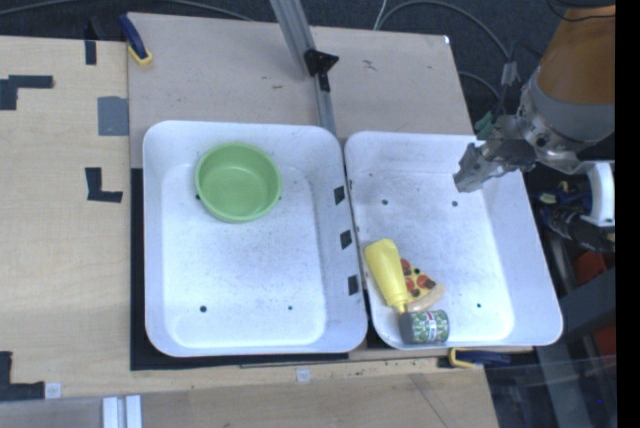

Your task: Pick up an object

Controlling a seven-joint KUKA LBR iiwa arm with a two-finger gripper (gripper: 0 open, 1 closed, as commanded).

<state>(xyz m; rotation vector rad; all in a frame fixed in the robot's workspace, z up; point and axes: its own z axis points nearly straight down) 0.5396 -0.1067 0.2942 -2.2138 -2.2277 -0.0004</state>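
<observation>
A green bowl (238, 181) sits upright in the upper left of the left bin (165, 246). In the right bin (500, 246), near its front left, lies a yellow bottle (387, 274) beside a pizza-slice toy (421, 284). A small green can (427, 326) rests at that bin's front rim. My gripper (470, 176) hangs over the right bin's upper right part, well away from these objects, and nothing shows between its fingers.
A grey metal pole (285, 1) slants from the top down to the gap between the bins. Cables (420, 11) run over the back of the bench. A blue and yellow clamp (135, 41) lies at the board's far left corner.
</observation>
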